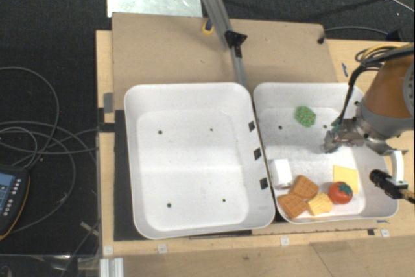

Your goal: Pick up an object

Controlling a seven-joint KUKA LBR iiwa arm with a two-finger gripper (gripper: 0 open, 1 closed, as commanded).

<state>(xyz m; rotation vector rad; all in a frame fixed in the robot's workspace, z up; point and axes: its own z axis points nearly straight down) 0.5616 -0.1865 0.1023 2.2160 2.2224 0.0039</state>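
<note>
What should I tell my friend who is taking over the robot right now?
Gripper: low in the right bin, near its middle, with nothing seen between its fingers. I cannot tell whether it is open or shut.
Things, all in the right bin: green leafy toy toward the back, just left of the gripper; white block by the left wall; two brown waffle pieces, a yellow cracker, a red tomato and a yellow cheese slice clustered at the front.
Left bin: bare white floor.
Done: nothing is picked up yet.
Left: grasp one object and lift it.
</note>
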